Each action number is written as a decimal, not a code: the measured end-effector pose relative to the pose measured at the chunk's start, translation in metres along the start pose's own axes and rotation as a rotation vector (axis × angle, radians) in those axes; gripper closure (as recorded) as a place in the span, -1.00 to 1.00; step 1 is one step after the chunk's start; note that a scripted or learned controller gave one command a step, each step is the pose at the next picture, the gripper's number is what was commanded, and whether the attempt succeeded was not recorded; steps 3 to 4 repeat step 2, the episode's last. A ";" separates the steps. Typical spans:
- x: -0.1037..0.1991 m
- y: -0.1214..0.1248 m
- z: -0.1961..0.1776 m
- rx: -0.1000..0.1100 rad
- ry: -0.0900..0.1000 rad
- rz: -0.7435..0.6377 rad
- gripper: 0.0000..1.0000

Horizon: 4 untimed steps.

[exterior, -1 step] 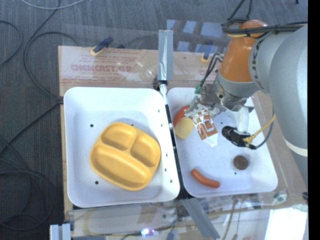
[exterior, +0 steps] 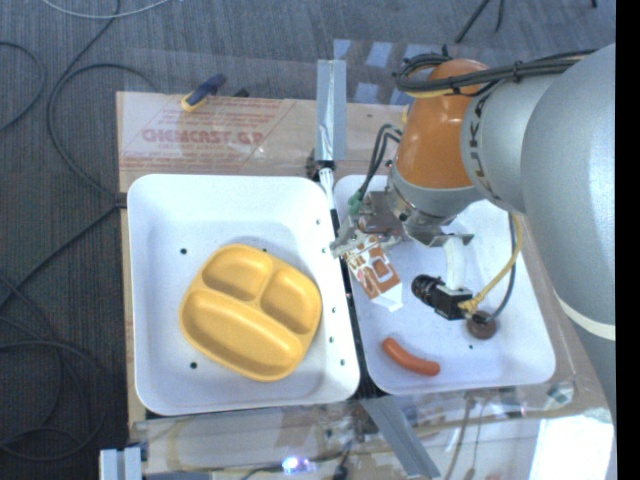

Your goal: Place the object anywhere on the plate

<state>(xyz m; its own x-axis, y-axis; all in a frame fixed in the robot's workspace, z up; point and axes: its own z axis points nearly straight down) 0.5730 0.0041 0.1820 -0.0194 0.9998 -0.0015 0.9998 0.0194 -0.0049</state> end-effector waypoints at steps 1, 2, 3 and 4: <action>0.090 -0.019 0.000 0.000 0.000 0.148 1.00; 0.090 -0.019 0.000 0.000 0.000 0.148 -1.00; 0.090 -0.019 0.000 0.000 0.000 0.148 -1.00; 0.090 -0.019 0.000 0.000 0.000 0.148 -1.00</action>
